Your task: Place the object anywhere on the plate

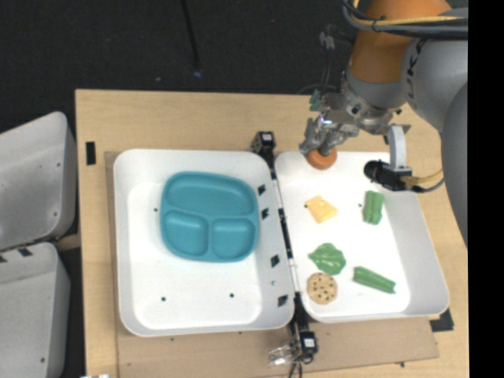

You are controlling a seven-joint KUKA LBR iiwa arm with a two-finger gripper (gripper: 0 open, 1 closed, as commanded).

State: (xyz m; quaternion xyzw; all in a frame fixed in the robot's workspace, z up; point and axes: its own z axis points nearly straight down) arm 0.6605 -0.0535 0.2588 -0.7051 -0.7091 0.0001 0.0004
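One orange ball [320, 159] sits right under the gripper [323, 138], touching the fingertips, at the right bin's [417, 290] far corner. Can't tell if the fingers actually clamp it. Teal plate [209, 215] is well off to the gripper's left.

The teal plate [209, 215] in the left bin [138, 290] lies open from above, white floor bare all round it. In the right bin [417, 290], cookie [321, 288], green pieces [327, 257] and cheese wedge [320, 209] crowd the floor (gaps between them).
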